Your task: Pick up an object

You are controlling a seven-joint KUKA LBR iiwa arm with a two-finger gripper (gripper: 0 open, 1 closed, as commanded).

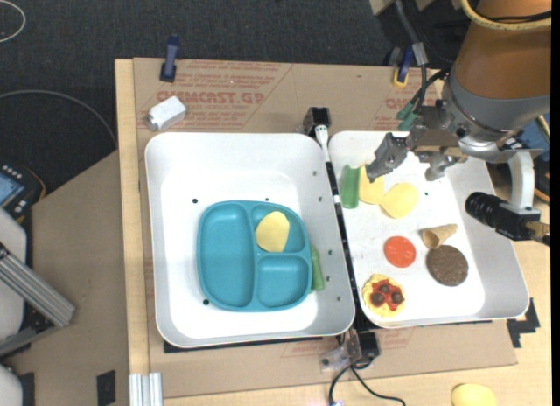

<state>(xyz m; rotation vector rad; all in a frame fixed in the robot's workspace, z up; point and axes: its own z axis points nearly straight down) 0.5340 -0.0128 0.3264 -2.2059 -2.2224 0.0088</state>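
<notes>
Toy food, right bin (503,299): we list a green piece (350,187) at the left wall, two yellow pieces (398,199) just beside it, a red disc (400,251), a cone (439,235), a brown disc (447,265) and a small pizza (384,294) at the near edge. Left bin (166,220): a teal tray (227,260) carrying one yellow piece (272,231). The end effector (411,157) hangs over the far part of the right bin, fingers spread, nothing between them, above the yellow pieces. Risk, as we judge it: the yellow and green pieces sit crowded against the wall, so a descent could pinch two together, strike the wall, or nudge a flat piece aside.
</notes>
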